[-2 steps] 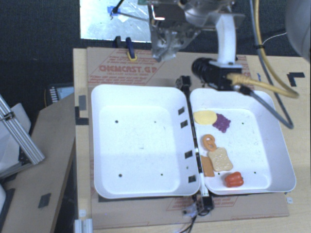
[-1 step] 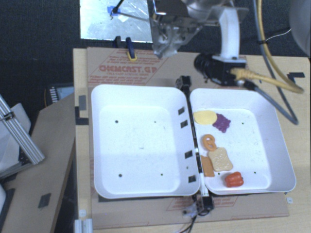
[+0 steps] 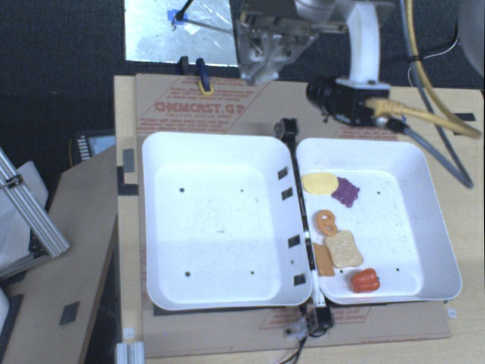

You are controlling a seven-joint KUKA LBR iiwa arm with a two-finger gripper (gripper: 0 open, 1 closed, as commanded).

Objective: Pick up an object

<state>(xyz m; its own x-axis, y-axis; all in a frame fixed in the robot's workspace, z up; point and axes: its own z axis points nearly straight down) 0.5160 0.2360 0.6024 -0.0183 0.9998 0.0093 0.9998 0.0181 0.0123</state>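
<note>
Several small things lie along the left side of the right bin (image 3: 424, 203): a yellow oval piece (image 3: 320, 182), a purple bunch of grapes (image 3: 346, 192), an orange pretzel-like ring (image 3: 326, 221), a tan slice of bread (image 3: 343, 249), an orange-brown strip (image 3: 323, 259) and a red pepper (image 3: 364, 280). My gripper (image 3: 260, 68) hangs high at the top of the camera view, beyond the back edge of the bins, far from all of them. Nothing is seen in it.
The left bin (image 3: 159, 226) adjoins the right one along a black clipped divider (image 3: 297, 218). Both rest on a cardboard sheet (image 3: 197, 106). A metal plate (image 3: 163, 17) lies at the back left, and an aluminium rail (image 3: 26, 203) stands off the bench at left.
</note>
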